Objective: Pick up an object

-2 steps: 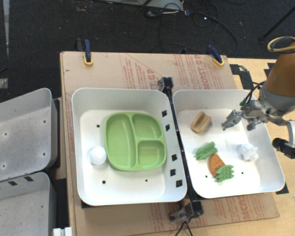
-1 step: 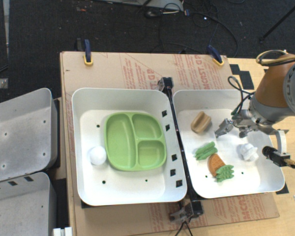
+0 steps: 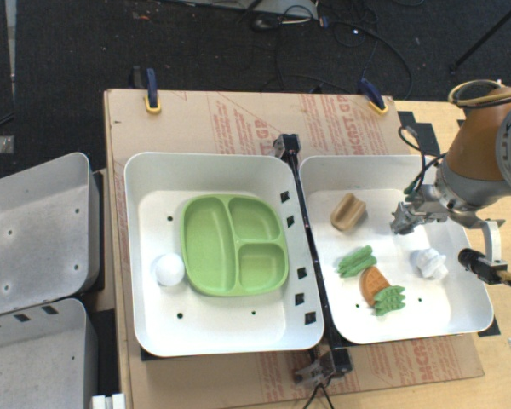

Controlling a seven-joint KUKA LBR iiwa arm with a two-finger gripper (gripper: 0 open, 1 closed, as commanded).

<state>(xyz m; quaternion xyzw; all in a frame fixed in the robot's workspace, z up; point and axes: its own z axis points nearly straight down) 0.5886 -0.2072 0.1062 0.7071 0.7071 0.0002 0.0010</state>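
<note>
The gripper [image 3: 406,218] hangs over the upper right part of the right bin [image 3: 473,313]; whether it is wide or narrow cannot be told from this view, and nothing shows in its grasp. Just below it lies a crumpled white object [image 3: 428,263]. To its left rests a tan bread-like piece [image 3: 347,212], then a green bean pod [image 3: 356,260] and a toy carrot [image 3: 381,290]. The left bin [image 3: 153,313] holds a green divided plate [image 3: 235,244] and a white ball [image 3: 168,269].
</note>
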